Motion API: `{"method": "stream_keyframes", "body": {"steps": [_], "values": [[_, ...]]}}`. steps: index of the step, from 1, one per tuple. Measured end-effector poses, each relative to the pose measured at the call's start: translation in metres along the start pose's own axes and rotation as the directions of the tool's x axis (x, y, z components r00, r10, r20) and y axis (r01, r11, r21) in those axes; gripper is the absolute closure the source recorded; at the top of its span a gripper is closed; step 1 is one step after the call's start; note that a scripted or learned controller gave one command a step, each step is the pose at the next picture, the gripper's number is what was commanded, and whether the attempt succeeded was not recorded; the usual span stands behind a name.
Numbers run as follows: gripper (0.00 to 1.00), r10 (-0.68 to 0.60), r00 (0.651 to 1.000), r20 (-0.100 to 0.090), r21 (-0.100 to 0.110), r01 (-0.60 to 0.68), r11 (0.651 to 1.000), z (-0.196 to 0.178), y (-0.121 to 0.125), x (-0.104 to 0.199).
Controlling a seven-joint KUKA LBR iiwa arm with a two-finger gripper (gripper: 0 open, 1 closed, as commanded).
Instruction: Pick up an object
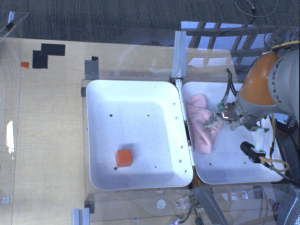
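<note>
One arm [276,86] reaches low over the right bin [234,172], fingers [216,120] touching the pink cloth [201,125]; grip unclear.

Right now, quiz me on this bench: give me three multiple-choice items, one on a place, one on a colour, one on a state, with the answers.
1. Where does the orange cube lie?
A. left bin
B. right bin
C. on the bare bench

2. What colour is the soft cloth-like object?
A. blue
B. pink
C. green

3. How does the end effector stand relative to the pink object?
A. far off, over the left bin
B. right at its edge, inside the right bin
C. outside both bins

Answers: 1 A, the cube sits near the front of the left bin. 2 B, it is pale pink against the white right bin. 3 B, the end effector meets the object's right side.
</note>
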State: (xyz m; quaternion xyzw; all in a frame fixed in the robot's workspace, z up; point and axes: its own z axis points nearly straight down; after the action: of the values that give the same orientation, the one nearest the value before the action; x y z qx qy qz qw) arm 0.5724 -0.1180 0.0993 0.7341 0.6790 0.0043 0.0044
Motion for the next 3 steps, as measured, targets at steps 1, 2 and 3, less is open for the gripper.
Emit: {"method": "stream_keyframes", "body": {"steps": [1,2,3], "values": [[0.0,-0.081,0.997,0.003,-0.009,0.081,0.997,0.005,0.024,0.031],[0.0,-0.236,0.972,0.004,-0.006,0.236,0.972,0.006,0.074,0.036],[0.0,-0.265,0.964,-0.002,0.004,0.265,0.964,0.008,0.098,0.025]]}}
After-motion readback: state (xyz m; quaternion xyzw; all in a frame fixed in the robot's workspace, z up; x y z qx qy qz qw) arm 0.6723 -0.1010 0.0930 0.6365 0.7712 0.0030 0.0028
